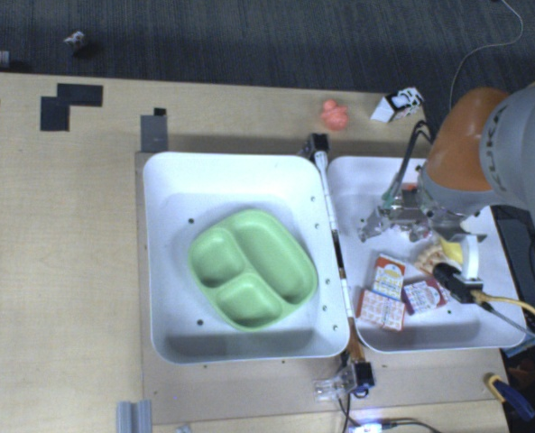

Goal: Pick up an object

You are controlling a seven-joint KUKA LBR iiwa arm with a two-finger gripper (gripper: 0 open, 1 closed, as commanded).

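The gripper, seemingly empty with jaw opening unclear, hovers over the right bin, needing descent onto the small boxes.

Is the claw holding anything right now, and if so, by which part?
Cannot be told: the claw sits low in the right bin, nothing visible between its tips.

light: bright, even, overhead | shadows: soft, inside left bin walls | glare: mild on white plastic | focus: slightly soft overall
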